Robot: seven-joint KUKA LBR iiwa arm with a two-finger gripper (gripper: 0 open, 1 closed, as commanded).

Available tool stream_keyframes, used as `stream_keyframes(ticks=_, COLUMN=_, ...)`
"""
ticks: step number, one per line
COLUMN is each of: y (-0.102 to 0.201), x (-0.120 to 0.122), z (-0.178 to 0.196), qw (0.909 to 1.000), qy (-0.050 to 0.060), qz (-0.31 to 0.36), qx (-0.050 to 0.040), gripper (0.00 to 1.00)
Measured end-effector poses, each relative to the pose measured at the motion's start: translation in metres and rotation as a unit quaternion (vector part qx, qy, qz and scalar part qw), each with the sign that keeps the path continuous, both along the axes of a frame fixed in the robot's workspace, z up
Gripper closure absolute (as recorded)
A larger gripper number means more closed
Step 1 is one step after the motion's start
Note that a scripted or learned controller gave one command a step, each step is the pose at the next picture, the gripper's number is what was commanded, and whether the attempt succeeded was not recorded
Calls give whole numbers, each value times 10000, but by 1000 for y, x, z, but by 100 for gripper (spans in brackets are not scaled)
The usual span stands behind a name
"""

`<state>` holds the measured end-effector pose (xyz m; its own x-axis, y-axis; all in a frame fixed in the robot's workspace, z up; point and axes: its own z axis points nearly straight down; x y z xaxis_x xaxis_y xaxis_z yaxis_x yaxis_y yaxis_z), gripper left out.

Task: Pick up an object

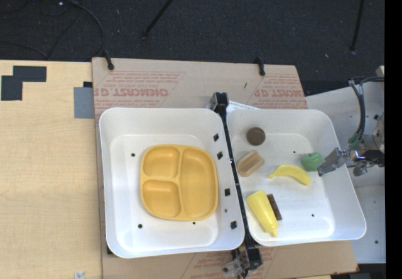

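The gripper (333, 162) shows at the right edge of the right bin (342, 221), where a grey metal finger pokes in over the rim; the rest of the wrist is cut off by the frame's right side, so whether it is wide or narrow cannot be told, and nothing can be seen between its tips. Just beside that finger tip, inside the same bin, sits a small green object (311, 161), too small to name with certainty. Next to it, toward the bin's middle, lies a yellow banana (291, 175), curved and flat on the floor. Farther in are a tan block resembling a bread piece (249, 163) and, above it near the far wall, a round brown disc (255, 136). Toward the near wall lies a yellow mustard bottle (262, 211) on its side, with a small dark brown bar (274, 207) touching its right flank. The left bin (119, 146) holds a yellow divided plate (179, 181) with three compartments, resting flat. Both bins sit on a cardboard sheet (144, 86) with reversed red print
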<state>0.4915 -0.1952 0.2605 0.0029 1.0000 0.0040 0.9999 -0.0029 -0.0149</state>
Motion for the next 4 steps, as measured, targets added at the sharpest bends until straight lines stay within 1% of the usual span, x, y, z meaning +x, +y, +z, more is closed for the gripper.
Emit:
stream_keyframes(ticks=1, y=0, x=2, z=5, qw=10000, qy=-44, qz=17, qx=-10, gripper=0)
stream_keyframes(ticks=2, y=5, x=5, z=-60, qw=10000, qy=-18, qz=16, qx=1, gripper=0)
stream_keyframes(ticks=4, y=1, x=-7, z=-155, qw=10000, qy=-24, qz=15, qx=3, gripper=0)
